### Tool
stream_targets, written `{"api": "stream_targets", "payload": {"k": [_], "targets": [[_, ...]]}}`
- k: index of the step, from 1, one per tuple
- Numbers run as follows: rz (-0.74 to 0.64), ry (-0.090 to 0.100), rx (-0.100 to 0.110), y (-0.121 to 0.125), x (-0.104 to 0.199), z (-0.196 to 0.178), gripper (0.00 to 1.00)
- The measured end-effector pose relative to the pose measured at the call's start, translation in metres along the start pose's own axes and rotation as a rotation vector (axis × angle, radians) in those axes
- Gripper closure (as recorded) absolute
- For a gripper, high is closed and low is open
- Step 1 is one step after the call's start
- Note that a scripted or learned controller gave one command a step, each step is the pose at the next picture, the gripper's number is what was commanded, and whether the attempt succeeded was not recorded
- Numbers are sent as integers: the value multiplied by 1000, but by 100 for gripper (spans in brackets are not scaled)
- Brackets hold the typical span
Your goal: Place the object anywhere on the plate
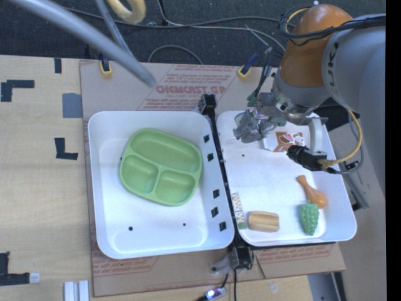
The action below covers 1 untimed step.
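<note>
Here the green plate (161, 166), a divided tray with three compartments, lies tilted in the left bin (103, 187), toward its upper half. The right bin (269, 174) holds the loose things: a tan bread roll (263, 221) near the front edge, a green bunch of grapes (308, 218) just to its right, and an orange drumstick-shaped piece (311, 192) just above the grapes. A white and red packet (289, 140) lies in the far part of this bin, partly hidden by the arm. The arm (326, 49) reaches in from the right, its orange band above the wrist, and the gripper (249, 127) hangs over the far left corner of the right bin, close to the divider between the bins. Its grey fingers point down and left; whether they are spread or closed cannot be told, and nothing is seen between them. The roll, grapes and drumstick lie well apart from the gripper, and the plate carries nothing. Both bins rest on a cardboard sheet (188, 89) on the tabletop.
</note>
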State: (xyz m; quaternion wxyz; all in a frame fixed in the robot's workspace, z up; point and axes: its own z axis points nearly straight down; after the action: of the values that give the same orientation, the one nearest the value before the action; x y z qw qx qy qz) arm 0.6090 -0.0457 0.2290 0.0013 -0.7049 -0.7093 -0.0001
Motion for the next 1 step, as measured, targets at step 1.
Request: {"api": "stream_targets", "payload": {"k": [1], "targets": [[-1, 0, -1, -3, 53, -7, 100]]}}
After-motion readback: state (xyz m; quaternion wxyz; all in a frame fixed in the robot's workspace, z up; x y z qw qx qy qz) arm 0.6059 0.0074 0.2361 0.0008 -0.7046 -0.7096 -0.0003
